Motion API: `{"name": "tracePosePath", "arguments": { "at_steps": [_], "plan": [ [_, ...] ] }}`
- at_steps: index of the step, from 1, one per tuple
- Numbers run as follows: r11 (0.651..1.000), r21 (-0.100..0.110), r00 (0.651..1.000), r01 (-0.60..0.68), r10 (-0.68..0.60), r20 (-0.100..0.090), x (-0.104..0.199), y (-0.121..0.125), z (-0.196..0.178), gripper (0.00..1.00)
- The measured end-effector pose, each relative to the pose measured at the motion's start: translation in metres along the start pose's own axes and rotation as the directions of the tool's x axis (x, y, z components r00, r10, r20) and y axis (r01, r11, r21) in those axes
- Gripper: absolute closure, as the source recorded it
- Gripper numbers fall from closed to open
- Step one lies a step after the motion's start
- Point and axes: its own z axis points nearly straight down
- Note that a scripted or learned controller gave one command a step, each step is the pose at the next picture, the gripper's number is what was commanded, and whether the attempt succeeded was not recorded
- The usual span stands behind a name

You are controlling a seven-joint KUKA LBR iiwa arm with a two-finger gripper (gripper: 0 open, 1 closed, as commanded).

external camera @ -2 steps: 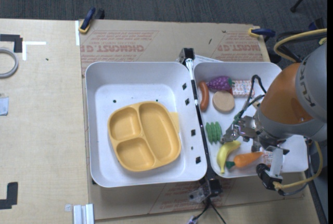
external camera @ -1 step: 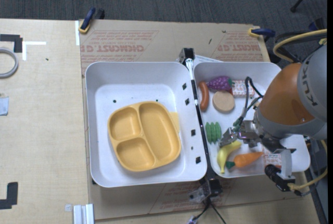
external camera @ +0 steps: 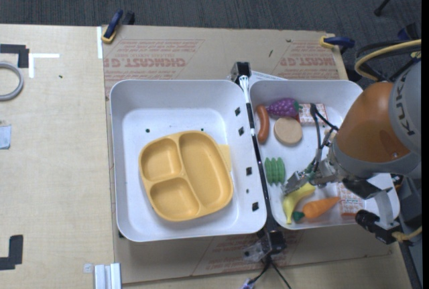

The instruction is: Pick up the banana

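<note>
I am watching my gripper (external camera: 299, 180), its open-or-closed state unclear, hovering right above the banana (external camera: 295, 201), and worrying it is grabbing the carrot (external camera: 318, 208) at four o'clock instead.

Two shallow white bins sit side by side on a sheet of brown cardboard (external camera: 161, 56) laid over the worktop (external camera: 50, 167). The left bin (external camera: 127, 167) carries a yellow plate (external camera: 186, 175) with three compartments, lying a little askew. In the right bin (external camera: 348, 90) lie a bunch of purple grapes (external camera: 283, 107), a sausage (external camera: 262, 123) beside the dividing wall, a tan round cookie (external camera: 288, 131), a green ridged vegetable (external camera: 274, 169) and an orange carrot (external camera: 318, 208) near the front wall.
</note>
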Motion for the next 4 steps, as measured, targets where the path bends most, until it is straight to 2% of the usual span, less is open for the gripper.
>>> {"name": "tracePosePath", "arguments": {
  "at_steps": [1,2,3,4],
  "plan": [
    [0.976,0.000,0.976,0.218,-0.218,0.000,-0.003,-0.001,0.000,0.00],
    [0.977,-0.002,0.977,0.215,-0.215,0.001,-0.004,0.000,-0.010,1.00],
    [0.929,-0.002,0.929,0.371,-0.371,0.002,0.064,0.017,-0.100,1.00],
    [0.929,-0.002,0.929,0.370,-0.370,0.002,0.064,0.017,-0.100,0.00]
  ]
}}
